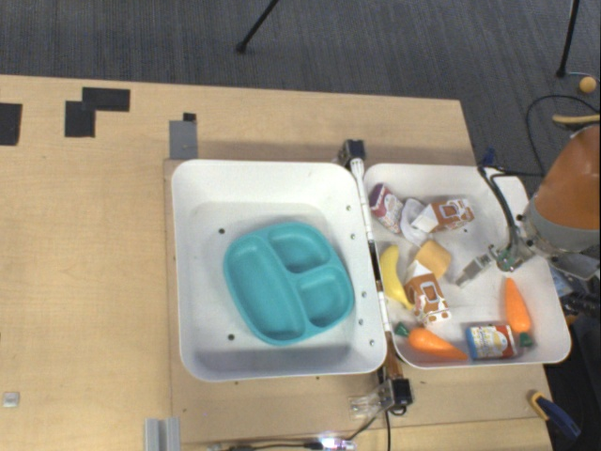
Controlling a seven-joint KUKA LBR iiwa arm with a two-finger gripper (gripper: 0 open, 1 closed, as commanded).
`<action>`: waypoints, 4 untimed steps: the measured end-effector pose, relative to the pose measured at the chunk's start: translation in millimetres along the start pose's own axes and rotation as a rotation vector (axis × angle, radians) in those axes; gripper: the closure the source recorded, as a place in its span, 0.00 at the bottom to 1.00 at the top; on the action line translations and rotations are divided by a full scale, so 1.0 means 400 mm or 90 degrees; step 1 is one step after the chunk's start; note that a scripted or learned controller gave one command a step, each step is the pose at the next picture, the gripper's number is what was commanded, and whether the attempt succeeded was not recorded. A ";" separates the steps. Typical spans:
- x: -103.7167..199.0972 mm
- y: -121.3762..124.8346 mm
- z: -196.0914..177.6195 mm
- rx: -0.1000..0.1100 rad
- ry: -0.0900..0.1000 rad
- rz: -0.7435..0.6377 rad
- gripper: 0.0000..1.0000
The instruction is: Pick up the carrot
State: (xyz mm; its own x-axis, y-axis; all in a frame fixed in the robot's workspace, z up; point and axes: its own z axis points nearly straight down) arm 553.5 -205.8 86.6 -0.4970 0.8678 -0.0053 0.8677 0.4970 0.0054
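The gripper (481, 265) is hanging low over the right bin (554, 350), toward its 3 o'clock side. Its two fingers are pointing toward 9 o'clock and standing slightly apart, with nothing between them. The grey arm (563, 224), with its orange band, is reaching in from 3 o'clock.

Just at 4 o'clock of the fingertips, a carrot (516, 306) is lying near the bin's right wall, running from 12 to 6 o'clock, apart from the gripper. At 6 o'clock of that carrot, a small can (488, 340) with a blue and red label is lying on its side. A second carrot (435, 343) is lying at the bin's 7 o'clock corner, just left of the can.

At 9 o'clock of the gripper, a yellow block (433, 256) is sitting above a small brown and white carton (426, 296). A banana (392, 277) is lying along the bin's left wall. Crumpled wrappers (413, 214) are sitting toward 11 o'clock.

The left bin (202, 252) is holding a teal divided tray (286, 281) near its centre. Both bins are resting on a pale wooden bench (84, 280).
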 end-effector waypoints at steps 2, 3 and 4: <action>0.032 -0.051 -0.036 -0.007 -0.006 -0.127 1.00; 0.170 -0.005 -0.256 -0.005 -0.004 -0.134 1.00; 0.094 -0.135 -0.035 0.001 0.002 -0.335 1.00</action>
State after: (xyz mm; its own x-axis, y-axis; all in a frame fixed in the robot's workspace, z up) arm 487.7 -199.8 99.9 -0.8655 0.5008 -0.0035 0.5008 0.8655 0.0007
